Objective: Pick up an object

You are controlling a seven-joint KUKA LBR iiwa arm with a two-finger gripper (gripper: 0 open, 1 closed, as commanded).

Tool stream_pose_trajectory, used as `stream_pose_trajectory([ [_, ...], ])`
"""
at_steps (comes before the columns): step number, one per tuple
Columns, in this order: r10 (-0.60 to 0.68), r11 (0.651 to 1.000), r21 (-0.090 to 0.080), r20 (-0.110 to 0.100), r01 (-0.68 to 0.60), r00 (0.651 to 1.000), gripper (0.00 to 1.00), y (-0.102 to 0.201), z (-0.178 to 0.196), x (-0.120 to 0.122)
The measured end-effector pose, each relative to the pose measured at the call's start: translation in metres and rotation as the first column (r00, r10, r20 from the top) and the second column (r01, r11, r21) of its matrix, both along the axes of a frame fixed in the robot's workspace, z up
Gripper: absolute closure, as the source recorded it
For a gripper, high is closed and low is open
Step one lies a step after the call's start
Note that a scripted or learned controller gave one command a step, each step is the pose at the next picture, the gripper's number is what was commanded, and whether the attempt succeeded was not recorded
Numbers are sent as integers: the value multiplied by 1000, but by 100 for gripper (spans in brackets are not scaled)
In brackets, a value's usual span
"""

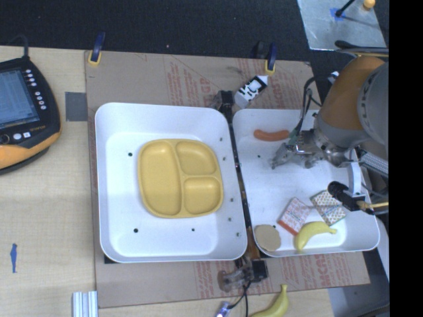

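My gripper (pixel 291 156) hangs low over the back half of the right bin (pixel 264 183), reaching in from the right. An orange sausage (pixel 271 135) lies just behind it near the bin's back wall, apart from it. Toward the front of the same bin lie a yellow banana (pixel 314 233), a red and white packet (pixel 294 214), a checkered packet (pixel 328 207) and a round tan disc (pixel 268 238). Nothing shows between the gripper's tips.
The left bin (pixel 112 177) holds a yellow divided plate (pixel 180 177). A black and white object (pixel 251 90) lies behind the bins. A second banana (pixel 275 304) rests off the bins at the front. A teach pendant (pixel 23 114) sits at the far left.
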State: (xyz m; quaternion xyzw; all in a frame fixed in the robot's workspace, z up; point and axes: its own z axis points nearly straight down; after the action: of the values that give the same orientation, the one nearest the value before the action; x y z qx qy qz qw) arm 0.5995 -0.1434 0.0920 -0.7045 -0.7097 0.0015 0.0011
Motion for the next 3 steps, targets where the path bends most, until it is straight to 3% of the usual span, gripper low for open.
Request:
stream_pose_trajectory([
  [1, -5, 1000, 2, 0, 5, 1000, 0, 6, 0, 55],
  [2, -6, 1000, 0, 2, 6, 1000, 0, -41, 0, 57],
  [3, -4, 1000, 2, -1, 4, 1000, 0, -17, 0, 57],
])
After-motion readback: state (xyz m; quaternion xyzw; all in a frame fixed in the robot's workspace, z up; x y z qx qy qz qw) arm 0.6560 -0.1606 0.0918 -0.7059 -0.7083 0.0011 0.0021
